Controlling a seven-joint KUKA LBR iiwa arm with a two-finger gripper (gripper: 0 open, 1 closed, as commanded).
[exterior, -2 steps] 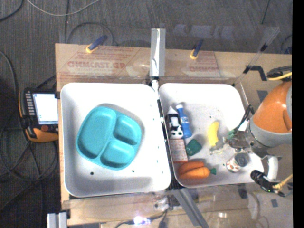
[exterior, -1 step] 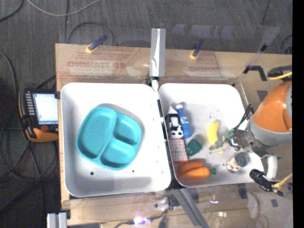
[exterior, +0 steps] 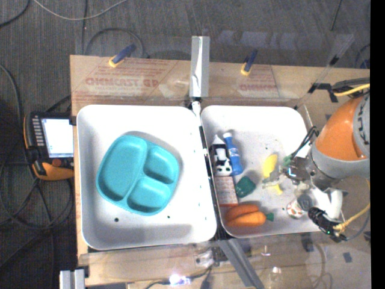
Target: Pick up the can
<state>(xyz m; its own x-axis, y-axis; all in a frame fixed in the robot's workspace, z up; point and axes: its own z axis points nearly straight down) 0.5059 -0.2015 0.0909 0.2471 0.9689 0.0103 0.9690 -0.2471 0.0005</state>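
Along the left wall of the right shallow white bin (exterior: 299, 114) a slim cylinder with a red-and-white label (exterior: 225, 189) is seen lying on its side, and it is judged to be the can, though its small size leaves this uncertain; it is crowded by a blue bottle with a white cap (exterior: 232, 153), a black-and-white toy (exterior: 220, 156), a green block (exterior: 245, 186) and an orange carrot (exterior: 245, 216); a yellow piece (exterior: 270, 165) lies nearer the gripper (exterior: 299, 174), which hangs over the bin's right side, well apart from the can; how far it is open cannot be told, and nothing is seen held. A neighbour could be grasped instead, or the can could be pinned against the wall and rolled away. The left shallow white bin (exterior: 90, 221) holds a turquoise plastic compartment plate (exterior: 139, 173).
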